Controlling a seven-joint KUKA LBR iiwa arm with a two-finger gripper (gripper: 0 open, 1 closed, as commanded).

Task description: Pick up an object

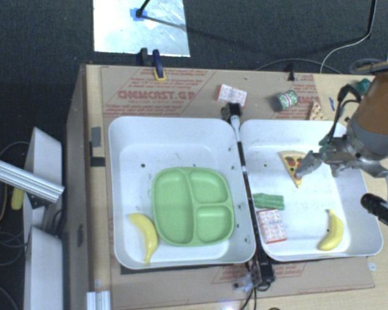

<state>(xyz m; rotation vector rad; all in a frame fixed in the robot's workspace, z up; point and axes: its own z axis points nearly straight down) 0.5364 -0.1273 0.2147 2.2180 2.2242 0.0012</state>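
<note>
Beneath both white bins (181,131) — printed cardboard (155,95), dark carpet (39,31) beyond.

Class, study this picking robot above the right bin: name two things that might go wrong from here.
1. The gripper sits at the pizza slice; a flat toy may slip out rather than lift.
2. The slice lies near the right bin centre, but the green block and carton nearby might get nudged.

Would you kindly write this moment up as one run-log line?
gripper: over right bin, at pizza slice | grasp: unconfirmed | right bin also: banana, green item, card | left bin: green plate, banana
</note>
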